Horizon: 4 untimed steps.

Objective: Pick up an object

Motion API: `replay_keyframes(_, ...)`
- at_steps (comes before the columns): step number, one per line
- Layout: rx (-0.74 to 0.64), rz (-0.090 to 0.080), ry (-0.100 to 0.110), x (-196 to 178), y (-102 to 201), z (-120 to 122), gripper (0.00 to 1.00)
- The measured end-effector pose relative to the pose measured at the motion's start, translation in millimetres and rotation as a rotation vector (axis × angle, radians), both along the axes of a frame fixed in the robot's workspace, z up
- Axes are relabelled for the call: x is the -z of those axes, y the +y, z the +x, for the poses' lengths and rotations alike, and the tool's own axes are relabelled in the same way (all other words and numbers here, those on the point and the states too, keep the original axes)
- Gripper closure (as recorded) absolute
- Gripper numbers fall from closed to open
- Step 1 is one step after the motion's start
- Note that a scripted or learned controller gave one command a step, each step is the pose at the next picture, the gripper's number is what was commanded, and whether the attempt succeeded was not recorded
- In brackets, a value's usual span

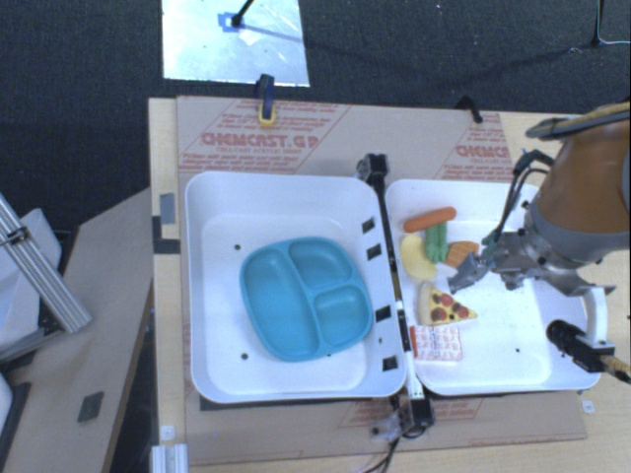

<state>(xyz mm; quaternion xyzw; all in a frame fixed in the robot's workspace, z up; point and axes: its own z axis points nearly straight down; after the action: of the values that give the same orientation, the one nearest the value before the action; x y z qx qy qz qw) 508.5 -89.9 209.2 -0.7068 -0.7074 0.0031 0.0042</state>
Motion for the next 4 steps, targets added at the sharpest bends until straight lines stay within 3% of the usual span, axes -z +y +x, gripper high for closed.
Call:
replay_keyframes(1, -0.002, -0.001, -0.012, -5.4, 0.1, 2.6, 0.0)
replay_keyframes(4, 0.0, -0.002, -0.015, 124.5, 7.4, 13.6, 0.0)
